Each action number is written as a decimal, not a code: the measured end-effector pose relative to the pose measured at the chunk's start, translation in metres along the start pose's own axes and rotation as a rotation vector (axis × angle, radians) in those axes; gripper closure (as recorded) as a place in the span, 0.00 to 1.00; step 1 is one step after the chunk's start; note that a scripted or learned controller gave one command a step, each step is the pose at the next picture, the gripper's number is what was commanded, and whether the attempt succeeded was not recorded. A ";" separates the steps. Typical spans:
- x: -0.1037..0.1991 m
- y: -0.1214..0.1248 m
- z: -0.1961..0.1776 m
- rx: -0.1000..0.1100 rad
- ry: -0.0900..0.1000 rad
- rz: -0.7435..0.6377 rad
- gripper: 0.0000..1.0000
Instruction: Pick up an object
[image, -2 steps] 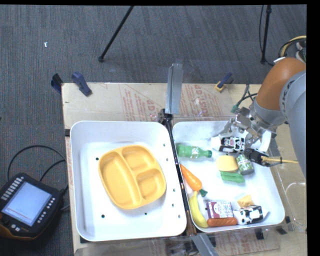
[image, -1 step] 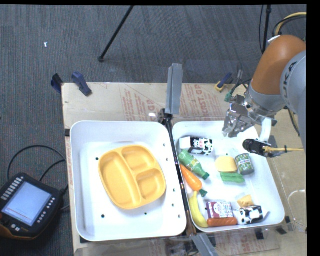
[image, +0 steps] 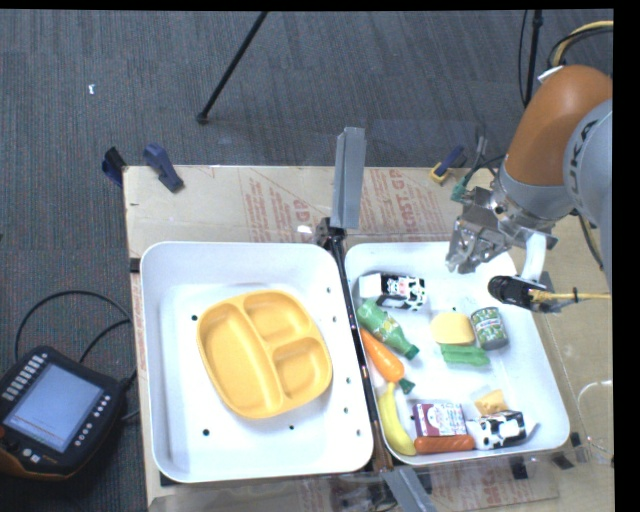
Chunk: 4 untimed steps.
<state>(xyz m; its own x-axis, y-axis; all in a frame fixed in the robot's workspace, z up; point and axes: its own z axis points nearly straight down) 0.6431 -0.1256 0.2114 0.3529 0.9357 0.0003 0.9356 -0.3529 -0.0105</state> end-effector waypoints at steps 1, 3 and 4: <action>0.022 -0.009 -0.007 -0.003 0.000 0.620 1.00; 0.052 -0.062 -0.012 -0.001 -0.001 0.943 1.00; 0.121 -0.084 -0.143 -0.005 0.001 1.014 1.00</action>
<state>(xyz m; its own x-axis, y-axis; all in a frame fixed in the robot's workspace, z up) 0.6086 0.0164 0.3557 0.9809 0.1946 -0.0056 0.1946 -0.9809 -0.0021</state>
